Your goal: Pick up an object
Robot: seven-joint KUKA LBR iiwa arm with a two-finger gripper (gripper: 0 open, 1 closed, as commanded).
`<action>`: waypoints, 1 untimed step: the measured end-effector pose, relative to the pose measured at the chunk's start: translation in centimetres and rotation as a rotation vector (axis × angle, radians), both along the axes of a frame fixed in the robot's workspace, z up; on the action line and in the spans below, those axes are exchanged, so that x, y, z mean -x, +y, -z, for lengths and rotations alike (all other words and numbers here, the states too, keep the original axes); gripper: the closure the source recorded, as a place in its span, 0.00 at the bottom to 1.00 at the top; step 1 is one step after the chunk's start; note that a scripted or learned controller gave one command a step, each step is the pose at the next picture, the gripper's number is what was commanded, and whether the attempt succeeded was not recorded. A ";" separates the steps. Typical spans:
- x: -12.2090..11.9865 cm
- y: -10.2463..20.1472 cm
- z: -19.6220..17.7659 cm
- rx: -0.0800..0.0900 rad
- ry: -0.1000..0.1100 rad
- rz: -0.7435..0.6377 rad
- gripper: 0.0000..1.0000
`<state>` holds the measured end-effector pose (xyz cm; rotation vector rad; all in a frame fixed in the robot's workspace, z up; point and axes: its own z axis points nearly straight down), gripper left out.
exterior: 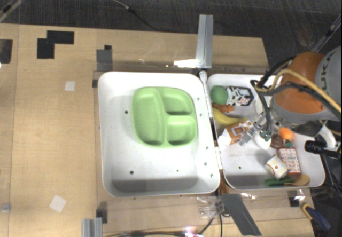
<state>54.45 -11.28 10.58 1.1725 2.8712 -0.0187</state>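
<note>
The right bin holds several small objects. A green ball and a black-and-white packet lie at its far left, with a yellow banana just in front of them. An orange-and-white packet lies mid-bin. My gripper hangs low over the middle of this bin, right beside that orange-and-white packet; I cannot tell if it touches it. A small orange fruit, a red-patterned box and a white cup sit towards the near right.
The left bin carries a green divided tray. The arm's orange band and cables loom over the right bin's far right corner. A metal post stands behind the bins. Wooden bench top stretches to the left.
</note>
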 end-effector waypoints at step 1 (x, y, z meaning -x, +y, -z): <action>-1.1 1.2 -9.9 -0.013 0.026 -0.513 1.00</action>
